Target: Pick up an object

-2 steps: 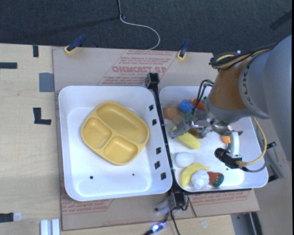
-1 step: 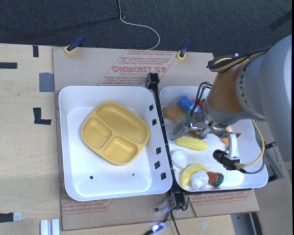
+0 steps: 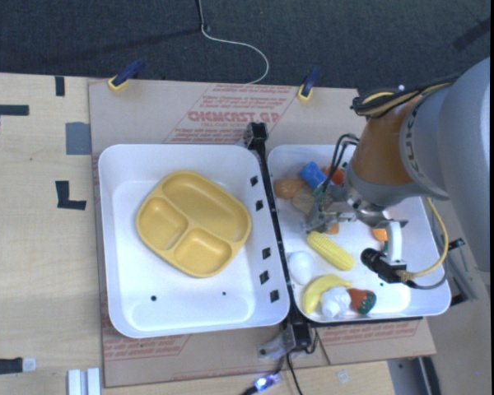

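The right bin [image 3: 417, 301] holds several toy foods: a corn cob [image 3: 330, 250], a white egg [image 3: 300, 263], a banana [image 3: 319, 290], a white lump [image 3: 333, 303] with a red and green piece [image 3: 363, 300] beside it, a brown roll [image 3: 287, 188] and a blue block [image 3: 313, 174]. My gripper [image 3: 323, 215] hangs low over the bin's upper middle, just above the corn and right of the brown roll. Its tips are lost among the objects and the wrist above them.
The left bin [image 3: 119, 245] carries a yellow divided plate [image 3: 193, 222], tilted across its middle. A black divider [image 3: 267, 220] runs between the bins. The grey arm with its orange band [image 3: 387, 151] covers the right bin's upper right part. A small orange piece [image 3: 379, 234] lies under it.
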`<state>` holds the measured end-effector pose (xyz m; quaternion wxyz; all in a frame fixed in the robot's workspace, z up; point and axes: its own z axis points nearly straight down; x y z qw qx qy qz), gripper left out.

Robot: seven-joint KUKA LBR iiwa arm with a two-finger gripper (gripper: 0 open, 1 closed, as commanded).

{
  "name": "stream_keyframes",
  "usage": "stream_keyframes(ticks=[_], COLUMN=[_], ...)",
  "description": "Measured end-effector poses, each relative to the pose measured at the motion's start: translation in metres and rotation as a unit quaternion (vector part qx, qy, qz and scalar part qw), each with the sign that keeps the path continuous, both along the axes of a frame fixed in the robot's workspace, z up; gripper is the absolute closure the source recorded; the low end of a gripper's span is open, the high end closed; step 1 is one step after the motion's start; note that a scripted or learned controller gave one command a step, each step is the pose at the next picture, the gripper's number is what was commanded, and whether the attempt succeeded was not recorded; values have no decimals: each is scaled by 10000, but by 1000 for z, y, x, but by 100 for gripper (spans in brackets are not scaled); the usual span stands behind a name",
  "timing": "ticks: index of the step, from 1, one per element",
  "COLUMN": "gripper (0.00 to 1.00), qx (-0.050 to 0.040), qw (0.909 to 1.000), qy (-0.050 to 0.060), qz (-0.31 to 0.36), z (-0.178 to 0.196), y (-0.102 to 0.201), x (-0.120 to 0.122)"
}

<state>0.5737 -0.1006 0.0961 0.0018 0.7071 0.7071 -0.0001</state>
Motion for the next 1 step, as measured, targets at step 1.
stream_keyframes(ticks=[1], gripper=[100], qx=[16], qw=[10000], qy=[9], qz=[9], z=[49], y=[4], x=[10])
